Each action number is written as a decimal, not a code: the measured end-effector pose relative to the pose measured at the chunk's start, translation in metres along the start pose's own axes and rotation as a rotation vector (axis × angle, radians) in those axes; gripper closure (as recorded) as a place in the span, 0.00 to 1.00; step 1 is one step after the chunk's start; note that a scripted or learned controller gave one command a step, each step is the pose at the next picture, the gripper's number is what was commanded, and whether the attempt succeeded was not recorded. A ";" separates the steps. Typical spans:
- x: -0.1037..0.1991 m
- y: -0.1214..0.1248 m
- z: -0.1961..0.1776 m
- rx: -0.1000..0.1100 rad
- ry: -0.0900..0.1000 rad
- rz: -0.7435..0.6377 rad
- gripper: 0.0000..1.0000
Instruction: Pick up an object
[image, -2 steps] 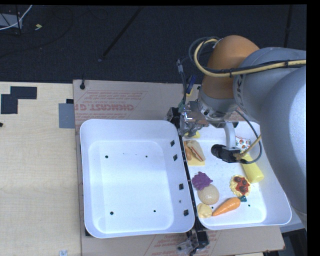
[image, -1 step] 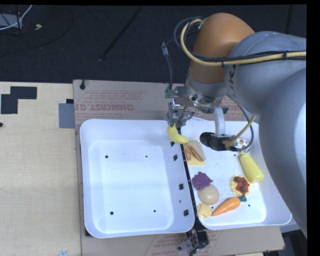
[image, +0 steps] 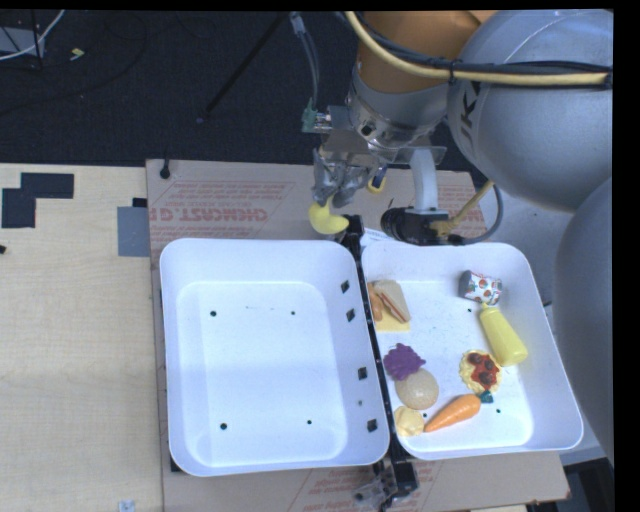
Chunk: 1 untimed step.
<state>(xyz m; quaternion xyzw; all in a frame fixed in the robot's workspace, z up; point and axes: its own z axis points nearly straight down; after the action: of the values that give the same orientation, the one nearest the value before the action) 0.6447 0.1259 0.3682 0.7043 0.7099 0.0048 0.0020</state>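
Gripper (image: 333, 200) is sitting above the far edge of the bins, over the cardboard sheet (image: 230, 200) just behind the divider where the two bins meet. Fingers are pointing down and are closed in on a small pale-yellow object (image: 326, 219); its top is sitting between the fingertips and the rest is hanging below them. So it's grasping the yellow piece, narrow opening, fingers nearly together. The piece is hanging just outside the far rim of the left bin (image: 180, 300), close to that bin's far right corner, and I can't tell whether it's clear of the rim or brushing it.

Left bin is showing bare white floor.

Right bin (image: 560, 400) is carrying everything else:
- sandwich-like toy (image: 388, 303) lying against the left wall, toward the far side
- purple toy (image: 403, 360) sitting just nearer than it, touching a beige round piece (image: 419, 388)
- orange carrot (image: 453, 412) lying tilted near the near edge, its thick end beside a small yellow piece (image: 407, 420) at the near left corner
- yellow-and-red toy (image: 480, 370) sitting just past the carrot tip
- yellow bottle-shaped toy (image: 501, 335) lying toward the right wall
- small red-and-white patterned item (image: 481, 288) sitting near the far right corner, just beyond the bottle's end

Grey arm with orange band is filling the upper right, cables running across it.
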 end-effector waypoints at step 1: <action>0.087 -0.008 -0.066 0.006 0.001 -0.002 1.00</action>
<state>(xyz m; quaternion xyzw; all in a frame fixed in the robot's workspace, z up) 0.6356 0.2125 0.4342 0.7037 0.7105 0.0030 -0.0003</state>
